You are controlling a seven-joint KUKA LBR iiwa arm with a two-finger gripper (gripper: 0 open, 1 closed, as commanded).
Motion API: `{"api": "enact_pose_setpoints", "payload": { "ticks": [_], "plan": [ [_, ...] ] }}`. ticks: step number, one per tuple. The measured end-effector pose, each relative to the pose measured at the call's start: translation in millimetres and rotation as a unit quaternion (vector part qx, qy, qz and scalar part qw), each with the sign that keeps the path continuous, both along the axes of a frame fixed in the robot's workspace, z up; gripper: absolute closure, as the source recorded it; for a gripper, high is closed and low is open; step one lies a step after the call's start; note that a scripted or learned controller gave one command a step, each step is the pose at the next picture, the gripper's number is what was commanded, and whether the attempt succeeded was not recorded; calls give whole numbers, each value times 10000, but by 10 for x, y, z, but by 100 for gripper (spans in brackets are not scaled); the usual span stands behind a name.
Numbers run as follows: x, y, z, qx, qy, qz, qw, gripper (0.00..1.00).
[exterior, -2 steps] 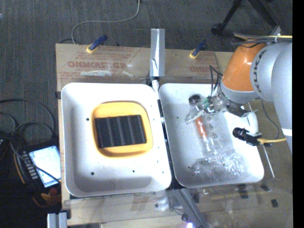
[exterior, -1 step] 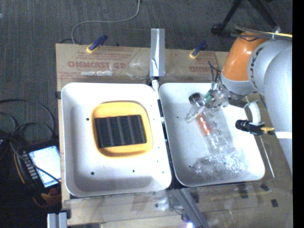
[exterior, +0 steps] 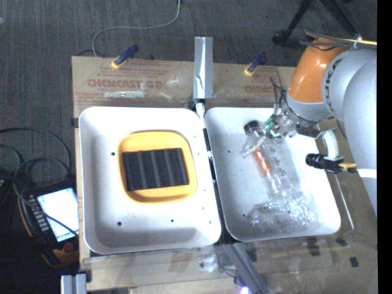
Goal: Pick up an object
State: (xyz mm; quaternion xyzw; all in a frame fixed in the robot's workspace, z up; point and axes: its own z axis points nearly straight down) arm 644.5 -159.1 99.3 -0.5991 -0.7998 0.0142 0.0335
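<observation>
Two white bins sit on cardboard [exterior: 141,84] printed "CHEMCAST": the left bin [exterior: 98,182] holds a yellow tray [exterior: 158,188] with dark slats, the right bin [exterior: 233,182] a clear plastic bottle [exterior: 275,170] with an orange label, unreadable, the gripper [exterior: 275,124] above the bottle's cap end.

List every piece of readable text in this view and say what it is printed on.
"CHEMCAST" in red, followed by letters that look like "GP", on the brown protective sheet behind the left bin.
More red print on the same sheet behind the right bin: cut off and glared, unreadable.
Dark lettering on the arm's grey shell below the orange band: too blurred to read.
</observation>
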Motion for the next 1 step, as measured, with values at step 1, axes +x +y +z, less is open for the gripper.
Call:
{"api": "enact_pose_setpoints", "payload": {
  "ticks": [1],
  "plan": [
    [246,402,895,-101,-359,-274,9989,100]
  ]
}}
